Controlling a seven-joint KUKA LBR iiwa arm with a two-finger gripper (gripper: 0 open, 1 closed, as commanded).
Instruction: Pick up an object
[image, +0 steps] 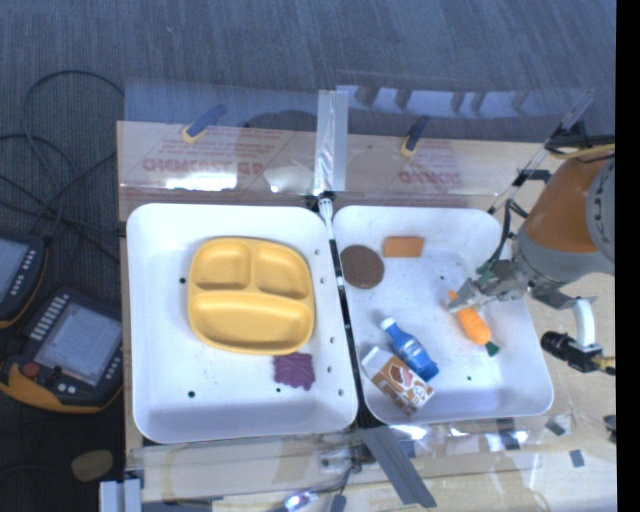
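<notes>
Down in the right-hand bin (520, 395), the claw (478, 290) hangs low over the floor near the far right wall, the grey arm (570, 225) with its orange band reaching in behind it. From where I stand I cannot tell how the claw is set; the tip is a small blur of metal and orange. Just beneath it and a touch toward me lies the toy carrot (475, 327), orange with a green end, flat on the white floor and, as far as I can make out, very close to the tip, perhaps touching. That looks like the thing being gone for.

Off to the claw's left and nearer me sits the blue bottle (408, 349), lying on its side, with a small brown carton (403, 385) just beyond it toward the front corner. Further left and away from me are a brown round disc (362, 266) and an orange block (403, 246). Well apart, in the other bin, a yellow divided plate (250, 295) and a purple lump (294, 370).

I'd judge this the reaching-down stage, with the pick not yet made: the carrot rests on the bin. The next move calls for settling squarely over the carrot's body, gripping across its narrow width, then a straight lift clear of the wall.
</notes>
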